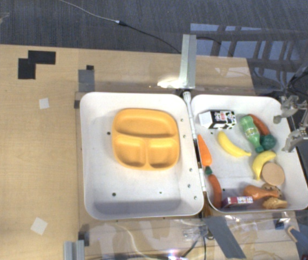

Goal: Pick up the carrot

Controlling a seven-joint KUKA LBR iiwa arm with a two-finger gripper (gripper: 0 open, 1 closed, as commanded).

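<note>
The carrot [204, 151] is lying tight along the left wall of the right bin [303, 199], green end pointing toward the sausage [215, 186] just below it. It looks like a light, stiff plastic toy, probably a bit slick, so I'd pinch across the thick middle. The gripper [296, 124] hangs over the bin's right edge with nothing in it, fingers apart.

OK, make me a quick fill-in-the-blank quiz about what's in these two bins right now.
1. The yellow tray sits in the ____ bin.
2. The carrot lies along the right bin's ____ wall.
3. The pincer hovers at the right bin's ____ edge.
4. The ____ carton is black and white.

Missing words: left; left; right; milk
</note>
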